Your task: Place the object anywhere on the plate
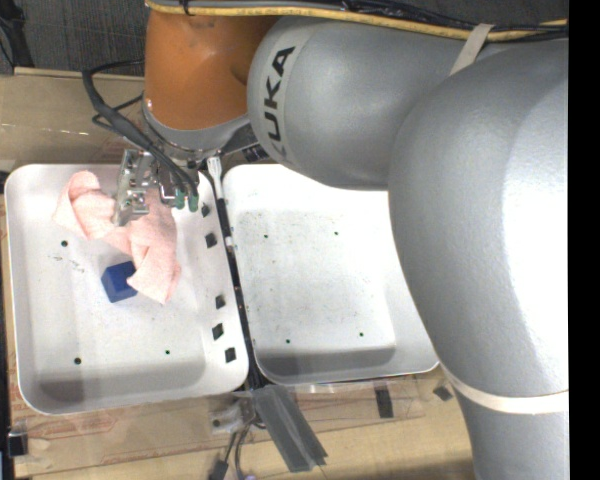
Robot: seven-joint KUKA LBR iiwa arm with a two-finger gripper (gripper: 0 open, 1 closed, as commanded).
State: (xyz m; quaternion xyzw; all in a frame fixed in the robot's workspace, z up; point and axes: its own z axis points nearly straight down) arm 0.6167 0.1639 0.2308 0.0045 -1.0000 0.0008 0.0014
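Observation:
A crumpled pink cloth lies in the upper middle of the left white bin. A small blue block sits at the cloth's lower left edge, touching it. My gripper hangs below the orange wrist band, right over the cloth's upper part and down at its surface. The gripper's metal body hides the part of the cloth beneath it. I cannot see anything lifted off the bin floor.
The right white bin lies beside the left one, and the divider between them runs just right of the gripper. The big grey arm covers the upper right. Black cables hang near the wrist.

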